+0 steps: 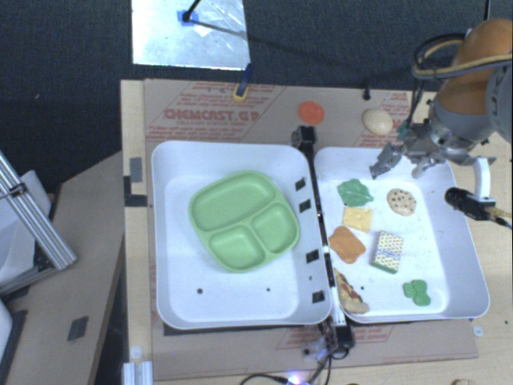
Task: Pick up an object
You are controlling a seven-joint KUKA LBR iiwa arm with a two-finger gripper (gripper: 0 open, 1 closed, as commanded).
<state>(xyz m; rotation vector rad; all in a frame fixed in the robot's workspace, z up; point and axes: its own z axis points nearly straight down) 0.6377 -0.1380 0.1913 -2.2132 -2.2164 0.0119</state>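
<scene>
My gripper (401, 165) hangs over the far edge of the right bin (461, 239), its two fingers spread open with nothing between them. Just below it in that bin lie a green leaf-shaped piece (353, 191) and a speckled cookie (401, 201). Nearer the front are a yellow square (358, 218), an orange piece (347, 244), a patterned block (389, 252) and a small green item (416, 292). A brownish food piece (351, 294) lies by the bin's front left corner.
The left bin (172, 279) holds a green divided plate (243, 220). Beyond the bins, an orange disc (311, 113) and a beige egg (377, 121) rest on the cardboard. A black divider (317, 215) runs between the bins. A foil sheet (191, 22) lies at the back.
</scene>
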